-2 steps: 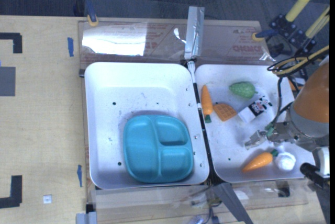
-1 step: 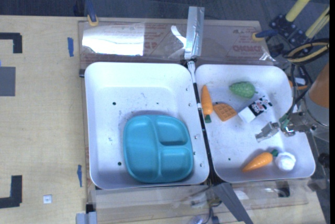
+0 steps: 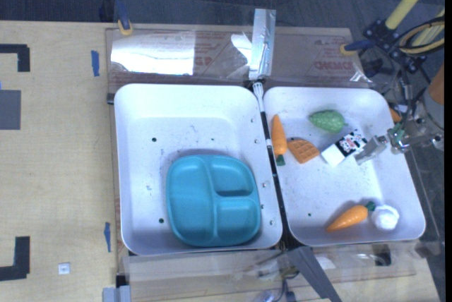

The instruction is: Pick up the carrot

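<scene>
A: Where's the carrot (image 3: 349,216)?
B: Near the front edge of the right bin (image 3: 406,184), touching a white ball (image 3: 385,218).
A: The gripper (image 3: 395,138)?
B: At the right rim. A careless grab might knock the ball or miss.

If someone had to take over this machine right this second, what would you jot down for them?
Gripper: at the right bin's right wall, nothing visibly held; I cannot tell whether it is open or shut.
Carrots: one lies against the right bin's left wall, another near the front beside a white ball. Also there: an orange wedge, a green piece, a small white box.
Left bin: teal divided tray.
Done: nothing yet, both carrots lie untouched.
Left: reach a carrot, grip, lift.
</scene>
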### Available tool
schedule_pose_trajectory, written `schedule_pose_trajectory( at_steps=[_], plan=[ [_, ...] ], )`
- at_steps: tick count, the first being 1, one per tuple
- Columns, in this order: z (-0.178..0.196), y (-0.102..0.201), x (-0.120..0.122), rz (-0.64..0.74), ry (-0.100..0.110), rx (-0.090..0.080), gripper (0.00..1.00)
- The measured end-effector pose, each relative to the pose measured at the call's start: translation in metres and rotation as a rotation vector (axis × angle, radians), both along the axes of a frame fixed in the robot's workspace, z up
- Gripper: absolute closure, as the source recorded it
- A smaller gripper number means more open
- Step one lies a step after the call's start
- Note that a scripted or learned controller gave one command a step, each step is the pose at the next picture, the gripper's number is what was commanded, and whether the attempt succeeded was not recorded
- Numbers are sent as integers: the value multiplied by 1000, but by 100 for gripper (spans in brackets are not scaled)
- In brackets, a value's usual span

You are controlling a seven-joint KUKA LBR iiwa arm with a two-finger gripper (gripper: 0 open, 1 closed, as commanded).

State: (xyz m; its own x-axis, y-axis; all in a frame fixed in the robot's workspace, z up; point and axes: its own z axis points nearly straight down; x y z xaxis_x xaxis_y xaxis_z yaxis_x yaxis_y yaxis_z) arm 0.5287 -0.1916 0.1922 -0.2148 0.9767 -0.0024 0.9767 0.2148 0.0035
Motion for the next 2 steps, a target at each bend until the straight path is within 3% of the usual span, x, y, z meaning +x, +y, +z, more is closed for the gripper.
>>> schedule_pose_trajectory(
  at_steps=[1, 2],
  plan=[
    [-58, 39, -33, 16, 9, 3, 0],
    [-7, 49, -11, 309, -1, -2, 0]
  ],
)
